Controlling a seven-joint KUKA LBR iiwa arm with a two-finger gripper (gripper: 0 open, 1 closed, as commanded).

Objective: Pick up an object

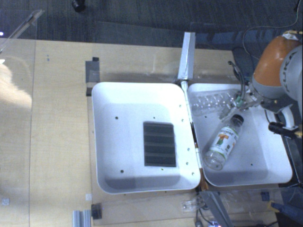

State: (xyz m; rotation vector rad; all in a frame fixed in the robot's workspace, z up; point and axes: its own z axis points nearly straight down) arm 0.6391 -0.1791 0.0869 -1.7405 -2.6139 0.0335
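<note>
The pincer (241,100), whose opening I cannot tell, should drop squarely across the lying bottle (223,142) in the right bin (279,171).

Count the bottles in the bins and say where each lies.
1. A clear bottle with a dark cap lies on its side in the right bin, cap toward the arm. The arm may hide something in that bin's far corner.

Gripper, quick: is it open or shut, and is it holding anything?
Gripper: open or shut cannot be told; it sits above the bottle's cap end, with nothing visibly held.
</note>
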